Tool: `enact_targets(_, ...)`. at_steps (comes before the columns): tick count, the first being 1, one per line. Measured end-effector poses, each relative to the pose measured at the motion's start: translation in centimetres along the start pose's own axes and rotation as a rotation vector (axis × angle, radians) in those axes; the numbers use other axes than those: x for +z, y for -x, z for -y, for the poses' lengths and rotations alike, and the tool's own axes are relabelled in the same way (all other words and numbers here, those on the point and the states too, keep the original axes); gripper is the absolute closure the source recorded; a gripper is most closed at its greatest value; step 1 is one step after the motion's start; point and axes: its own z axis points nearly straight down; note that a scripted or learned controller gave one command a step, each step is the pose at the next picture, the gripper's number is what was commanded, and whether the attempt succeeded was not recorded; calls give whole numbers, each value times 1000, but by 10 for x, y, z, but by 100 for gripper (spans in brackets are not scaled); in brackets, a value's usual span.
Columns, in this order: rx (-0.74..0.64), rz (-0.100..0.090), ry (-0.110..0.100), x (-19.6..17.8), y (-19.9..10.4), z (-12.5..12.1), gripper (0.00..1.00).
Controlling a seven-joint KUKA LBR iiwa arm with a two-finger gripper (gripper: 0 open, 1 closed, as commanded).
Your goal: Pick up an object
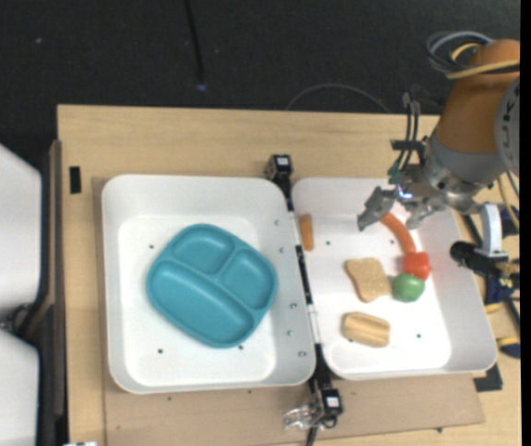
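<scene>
The end effector [395, 210] hangs over the top of the right bin [335, 193] with its two fingers spread apart and nothing between them. Right under it lies a thin orange carrot [403, 235], touching a small red ball [417, 265] at its lower end. It looks like a light, hard plastic toy that may slip, so pinching it across its thin middle seems best

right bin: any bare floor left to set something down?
Yes. Free: the right bin floor between the orange stick by the divider and the toast, and the strip nearest the camera below the bread roll. Crowded: the far right side, where the gripper hangs over the carrot, tomato and green ball.
</scene>
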Motion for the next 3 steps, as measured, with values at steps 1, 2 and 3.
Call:
enact_targets(1,-3,2,13,-8,0,-3,0)
enact_targets(2,0,4,9,55,1,-2,0)
enact_targets(3,2,5,9,108,2,-1,0)
